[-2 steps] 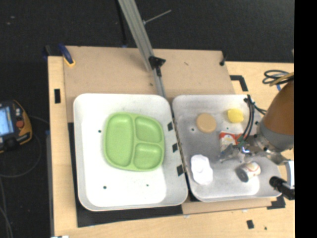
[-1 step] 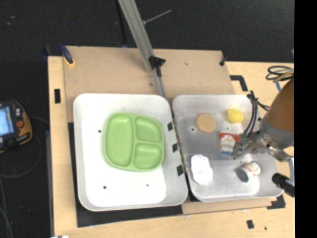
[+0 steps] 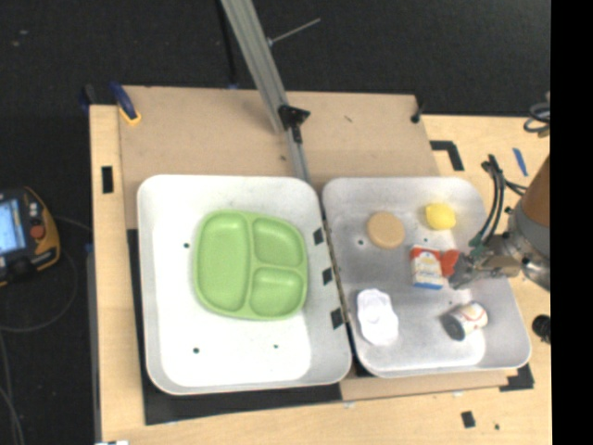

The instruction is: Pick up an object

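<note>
My tool [image 3: 460,274] sits over the right bin [image 3: 408,360]. Just left of it lies a small carton [image 3: 428,267]; behind that, a disc [image 3: 386,229] and a ball [image 3: 440,215]. Before my tool rests a small object [image 3: 465,320], and a cup [image 3: 376,314] further left. The divided plate [image 3: 250,264] lies in the left bin [image 3: 176,341].

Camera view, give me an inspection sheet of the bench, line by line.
Surface: wooden bench bearing a left bin and a right bin side by side.
Job's things: in the right bin, a tan disc, a yellow ball, a red and white carton, a white cup and a small grey and white object.
Clutter: green divided tray in the left bin.
Grippers: gripper at the carton's right end; grasp cannot be judged.
Cables: dark cables beside the arm.
Surroundings: metal rail over black floor; handheld device far left.
</note>
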Motion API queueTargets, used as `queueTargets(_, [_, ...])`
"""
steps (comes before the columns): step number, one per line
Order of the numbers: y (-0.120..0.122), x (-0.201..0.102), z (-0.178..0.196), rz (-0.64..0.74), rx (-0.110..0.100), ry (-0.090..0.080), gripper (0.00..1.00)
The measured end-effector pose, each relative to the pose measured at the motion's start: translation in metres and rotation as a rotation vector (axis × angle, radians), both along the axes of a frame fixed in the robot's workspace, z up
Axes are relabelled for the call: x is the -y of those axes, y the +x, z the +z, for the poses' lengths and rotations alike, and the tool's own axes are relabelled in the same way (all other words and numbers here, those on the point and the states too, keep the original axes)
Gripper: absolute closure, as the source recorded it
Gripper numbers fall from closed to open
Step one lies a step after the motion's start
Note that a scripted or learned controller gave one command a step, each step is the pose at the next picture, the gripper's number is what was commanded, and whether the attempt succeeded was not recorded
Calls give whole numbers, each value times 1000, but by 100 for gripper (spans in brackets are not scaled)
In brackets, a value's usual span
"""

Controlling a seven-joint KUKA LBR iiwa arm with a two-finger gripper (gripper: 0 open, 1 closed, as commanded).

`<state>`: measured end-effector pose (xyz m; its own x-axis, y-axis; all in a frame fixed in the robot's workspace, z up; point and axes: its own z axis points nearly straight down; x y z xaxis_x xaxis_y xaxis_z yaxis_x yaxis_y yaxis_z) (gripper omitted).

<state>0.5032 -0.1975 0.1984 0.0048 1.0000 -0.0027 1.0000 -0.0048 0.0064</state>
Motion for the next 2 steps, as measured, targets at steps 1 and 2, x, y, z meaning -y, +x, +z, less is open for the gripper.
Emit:
queueTargets(1, [7, -5, 47, 9, 1, 0, 100])
queueTargets(2, [9, -4, 96, 9, 2, -1, 100])
